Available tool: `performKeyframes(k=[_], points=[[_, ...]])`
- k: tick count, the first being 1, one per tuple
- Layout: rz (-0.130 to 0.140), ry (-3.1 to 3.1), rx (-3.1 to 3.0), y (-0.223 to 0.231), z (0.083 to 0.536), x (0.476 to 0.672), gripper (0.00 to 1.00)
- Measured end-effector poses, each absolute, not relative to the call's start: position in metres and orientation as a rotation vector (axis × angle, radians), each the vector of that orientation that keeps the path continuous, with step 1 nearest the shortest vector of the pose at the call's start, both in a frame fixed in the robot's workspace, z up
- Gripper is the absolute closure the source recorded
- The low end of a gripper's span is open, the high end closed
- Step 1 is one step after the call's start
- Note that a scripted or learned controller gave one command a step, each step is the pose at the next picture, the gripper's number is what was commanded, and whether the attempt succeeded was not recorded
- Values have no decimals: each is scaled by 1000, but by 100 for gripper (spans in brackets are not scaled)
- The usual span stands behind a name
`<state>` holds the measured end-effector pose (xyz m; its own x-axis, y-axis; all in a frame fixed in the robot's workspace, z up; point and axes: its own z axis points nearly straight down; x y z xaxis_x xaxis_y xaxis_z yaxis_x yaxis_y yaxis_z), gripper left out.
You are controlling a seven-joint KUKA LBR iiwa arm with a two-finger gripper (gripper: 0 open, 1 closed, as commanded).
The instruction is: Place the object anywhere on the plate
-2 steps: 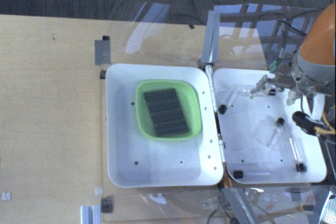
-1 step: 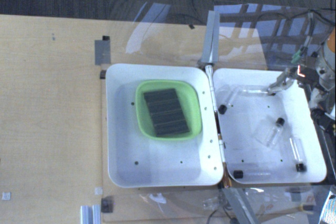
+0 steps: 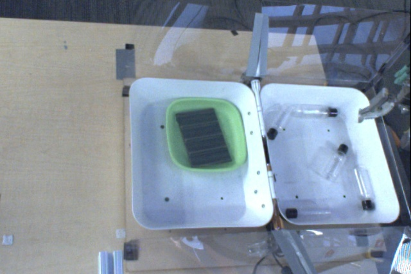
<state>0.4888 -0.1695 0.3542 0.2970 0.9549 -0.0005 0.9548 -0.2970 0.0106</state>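
Wooden bench: green plate bears dark ridged block; no legible writing; end effector state unclear.

Two bins sit side by side on the bench. The plate is in the left bin, with a ridged block on it. Small tubes lie in the right bin.

Even, fairly bright overhead light. Pale glare streaks cross the bench above the white bins. The picture is slightly soft throughout.
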Motion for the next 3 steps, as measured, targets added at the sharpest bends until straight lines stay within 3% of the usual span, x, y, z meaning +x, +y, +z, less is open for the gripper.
performKeyframes(k=[1,3], points=[[5,1976,2434,-197,330,488,0],[4,2400,2012,-206,354,489,0]])
